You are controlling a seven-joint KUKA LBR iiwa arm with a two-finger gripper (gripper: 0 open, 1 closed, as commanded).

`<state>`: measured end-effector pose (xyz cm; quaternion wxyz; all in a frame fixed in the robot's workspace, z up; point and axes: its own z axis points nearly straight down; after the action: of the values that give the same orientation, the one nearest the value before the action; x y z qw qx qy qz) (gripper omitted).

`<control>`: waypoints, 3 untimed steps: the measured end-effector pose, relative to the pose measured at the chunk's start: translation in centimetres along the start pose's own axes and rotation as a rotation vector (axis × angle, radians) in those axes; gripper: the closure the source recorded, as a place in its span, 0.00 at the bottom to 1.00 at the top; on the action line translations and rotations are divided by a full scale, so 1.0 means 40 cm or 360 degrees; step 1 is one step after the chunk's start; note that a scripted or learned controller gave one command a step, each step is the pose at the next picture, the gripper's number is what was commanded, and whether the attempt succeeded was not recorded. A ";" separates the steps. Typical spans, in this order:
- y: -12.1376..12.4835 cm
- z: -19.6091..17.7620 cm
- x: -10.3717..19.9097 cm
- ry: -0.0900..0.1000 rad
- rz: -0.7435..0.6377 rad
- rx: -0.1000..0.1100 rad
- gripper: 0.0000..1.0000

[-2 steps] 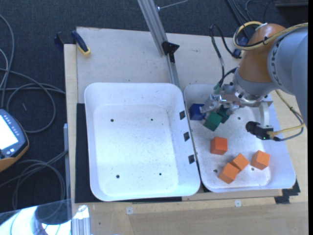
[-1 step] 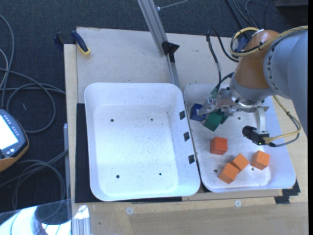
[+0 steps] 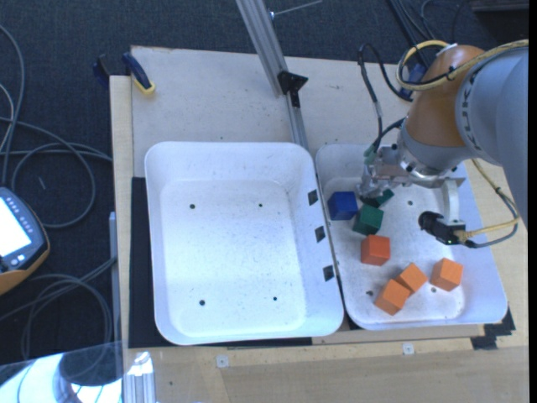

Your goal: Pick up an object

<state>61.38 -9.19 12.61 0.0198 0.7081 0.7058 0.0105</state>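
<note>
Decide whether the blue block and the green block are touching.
Cannot tell: in the camera view the blue block and green block sit corner to corner, no plain gap or contact.

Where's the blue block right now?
The blue block lies in the right bin, near its left wall, just up-left of the green block.

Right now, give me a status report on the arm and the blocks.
Gripper low in right bin, over green block; grasp unconfirmed. Blue block close beside it. Orange blocks farther toward the bin's near edge.
</note>
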 end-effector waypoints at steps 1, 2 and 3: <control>-0.060 -0.201 0.062 0.0023 -0.0011 0.0055 1.00; -0.063 -0.188 0.059 0.0023 -0.0007 0.0067 0.00; -0.039 -0.218 0.092 0.0022 -0.0010 0.0064 0.00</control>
<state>59.45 -5.41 21.19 0.0005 0.7062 0.7081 0.0011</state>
